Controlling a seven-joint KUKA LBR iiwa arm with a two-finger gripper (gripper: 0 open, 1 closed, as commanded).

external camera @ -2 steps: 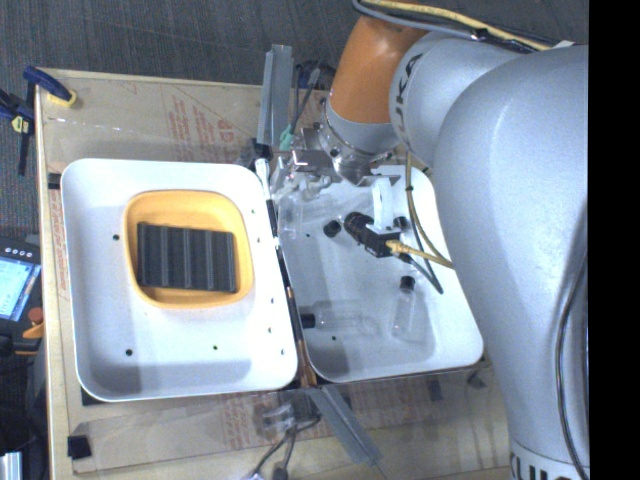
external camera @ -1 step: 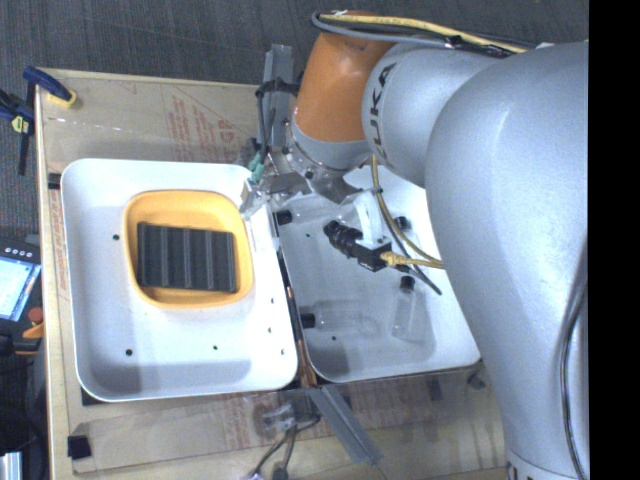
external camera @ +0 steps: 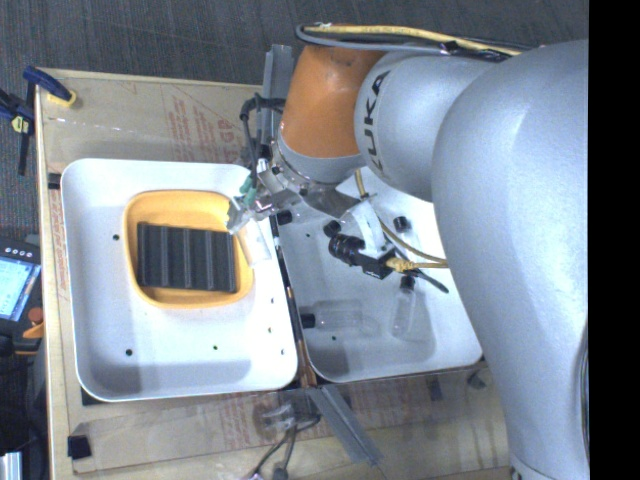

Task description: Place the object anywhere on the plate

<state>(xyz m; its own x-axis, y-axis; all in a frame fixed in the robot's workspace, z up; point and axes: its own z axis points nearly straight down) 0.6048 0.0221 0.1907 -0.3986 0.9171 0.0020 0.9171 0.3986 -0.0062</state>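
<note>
Two white bins sit side by side on the counter (external camera: 150, 108): the left bin (external camera: 90, 358) and the right bin (external camera: 440, 353). One yellow plate (external camera: 185, 208) lies in the left bin, and on it one dark ribbed object (external camera: 187, 258). One arm (external camera: 480, 148) reaches in from the right, carrying one orange band (external camera: 325, 98) and one hand (external camera: 245, 206). Two blue clamps show at the counter's far left: one on the corner (external camera: 50, 85) and one just left of it (external camera: 12, 113). One small screen (external camera: 14, 286) stands at the left edge.
</note>
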